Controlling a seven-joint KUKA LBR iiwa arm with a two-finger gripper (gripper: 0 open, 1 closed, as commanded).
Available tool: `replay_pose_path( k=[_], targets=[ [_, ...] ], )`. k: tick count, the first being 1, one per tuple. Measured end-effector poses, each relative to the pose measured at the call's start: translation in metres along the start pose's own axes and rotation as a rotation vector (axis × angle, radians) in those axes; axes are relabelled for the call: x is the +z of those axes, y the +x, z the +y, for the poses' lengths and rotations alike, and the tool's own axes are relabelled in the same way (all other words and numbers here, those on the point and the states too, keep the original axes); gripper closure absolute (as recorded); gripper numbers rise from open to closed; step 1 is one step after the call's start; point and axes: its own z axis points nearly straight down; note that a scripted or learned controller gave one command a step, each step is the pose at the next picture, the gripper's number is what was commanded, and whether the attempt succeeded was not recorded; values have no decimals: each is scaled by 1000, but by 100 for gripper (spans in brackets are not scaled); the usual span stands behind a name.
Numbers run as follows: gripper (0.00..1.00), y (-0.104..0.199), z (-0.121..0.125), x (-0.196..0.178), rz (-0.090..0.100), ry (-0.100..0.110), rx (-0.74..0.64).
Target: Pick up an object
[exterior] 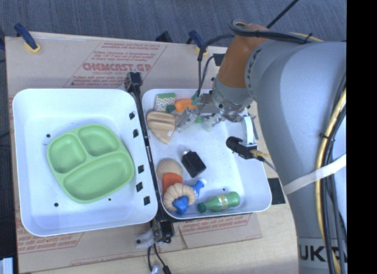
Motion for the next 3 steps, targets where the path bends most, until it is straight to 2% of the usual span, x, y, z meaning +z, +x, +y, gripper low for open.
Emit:
replay_pose_path(
  k=[1, 2, 3],
  targets=[
    [0, 22, 8, 6, -3, -40, -2],
    [0, 45, 8, 6, -9, -40, 0],
    [0, 50, 8, 6, -14, -40, 1]
  ],
)
